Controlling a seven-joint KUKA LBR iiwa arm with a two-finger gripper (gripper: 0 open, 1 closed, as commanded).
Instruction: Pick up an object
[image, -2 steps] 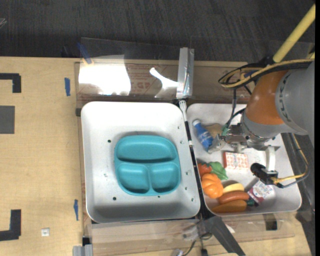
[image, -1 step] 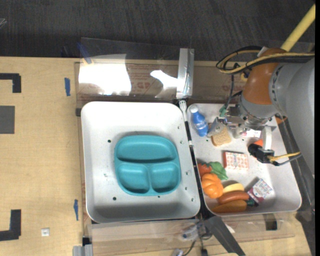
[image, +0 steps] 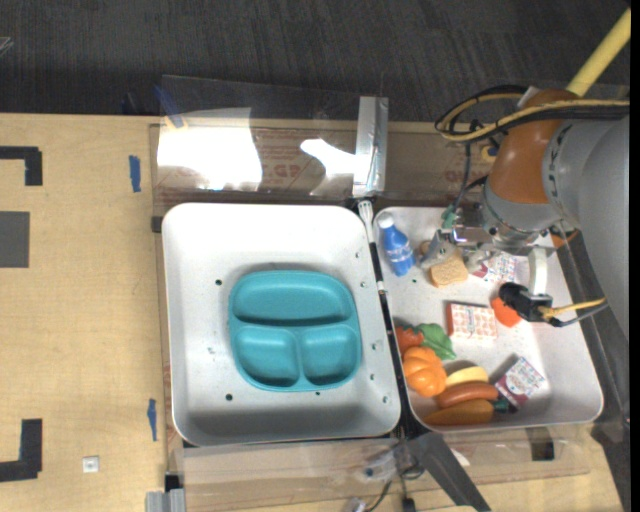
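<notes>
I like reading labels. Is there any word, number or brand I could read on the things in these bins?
None can be read.
Blue bottle: label too small.
Red-and-white box: print blurred.
Small packet: print blurred.
Packet under the gripper: red marks, unreadable.
Teal tray: plain, no text.

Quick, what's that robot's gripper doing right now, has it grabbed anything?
Gripper: low in the right bin, beside the tan bread-like piece; whether it is open, closed or holding anything cannot be told.

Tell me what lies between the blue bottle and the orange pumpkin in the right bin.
In the camera view, bare white bin floor separates the blue bottle from the orange pumpkin, apart from a green and red toy vegetable just above the pumpkin.
</notes>
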